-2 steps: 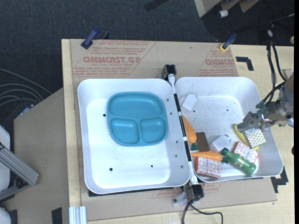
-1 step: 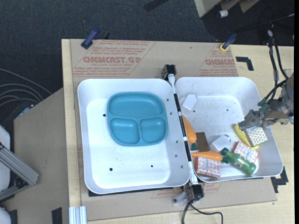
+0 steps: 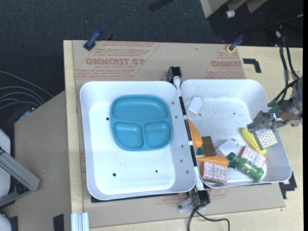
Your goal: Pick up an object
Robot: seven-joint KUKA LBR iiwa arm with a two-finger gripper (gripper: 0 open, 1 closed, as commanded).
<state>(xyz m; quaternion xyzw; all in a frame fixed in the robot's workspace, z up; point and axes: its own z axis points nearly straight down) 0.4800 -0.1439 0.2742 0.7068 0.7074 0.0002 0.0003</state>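
The right bin holds several small objects. A yellow banana and a checkered packet lie by its right wall. Below them are a red-and-white packet and a green bottle. An orange carrot lies along the left wall, with a brown block, a second orange piece and a red-white box near the front. My gripper hangs at the bin's right wall, just above the banana's upper end and the checkered packet. I see nothing held in it.
The left bin carries a blue divided plate. A white flat piece and a white cube also sit in the right bin. Cables run down at the far right. Clamps join the bins at the back and front.
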